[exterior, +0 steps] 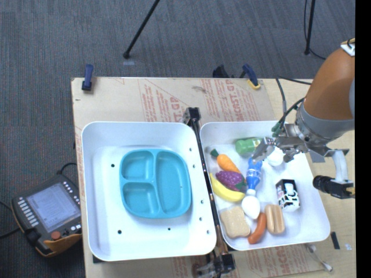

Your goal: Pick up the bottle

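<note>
The bottle (254,176) is small and blue with a white label, and it lies in the right bin (317,213) between the purple grapes and the milk carton. My gripper (271,152) hangs over the bin's far part, just up and right of the bottle's top end and beside a green toy (247,146). Its fingers stand open, with nothing between them. The grey wrist and orange band (330,86) rise to the right.
Around the bottle the right bin holds a carrot (228,162), grapes (230,179), a banana (226,191), an egg (251,205), bread (235,221), a sausage (258,229), a hot dog bun (275,219) and a milk carton (288,194). A teal divided plate (155,182) lies in the left bin (98,155).
</note>
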Robot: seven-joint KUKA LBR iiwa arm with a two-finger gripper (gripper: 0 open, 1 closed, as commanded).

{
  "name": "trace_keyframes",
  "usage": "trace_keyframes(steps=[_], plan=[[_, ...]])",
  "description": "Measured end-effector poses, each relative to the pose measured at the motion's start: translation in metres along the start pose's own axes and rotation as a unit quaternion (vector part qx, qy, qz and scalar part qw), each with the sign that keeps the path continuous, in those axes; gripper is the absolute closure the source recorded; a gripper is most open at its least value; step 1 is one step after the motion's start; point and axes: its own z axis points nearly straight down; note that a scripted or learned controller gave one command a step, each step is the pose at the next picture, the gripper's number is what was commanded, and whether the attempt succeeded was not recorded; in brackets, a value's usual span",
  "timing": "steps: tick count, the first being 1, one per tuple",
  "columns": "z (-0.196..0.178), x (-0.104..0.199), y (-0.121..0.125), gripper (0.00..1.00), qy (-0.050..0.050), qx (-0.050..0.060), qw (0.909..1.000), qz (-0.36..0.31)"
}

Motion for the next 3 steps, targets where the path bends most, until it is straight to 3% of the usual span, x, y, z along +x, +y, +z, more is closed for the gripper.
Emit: trace_keyframes(steps=[1, 2, 3], plan=[[0.137, 0.021, 0.021, 0.00, 0.000, 0.001, 0.9787, 0.205], [0.125, 0.020, 0.022, 1.00, 0.001, 0.002, 0.9785, 0.206], [-0.007, 0.037, -0.008, 1.00, 0.000, -0.002, 0.9572, 0.290]])
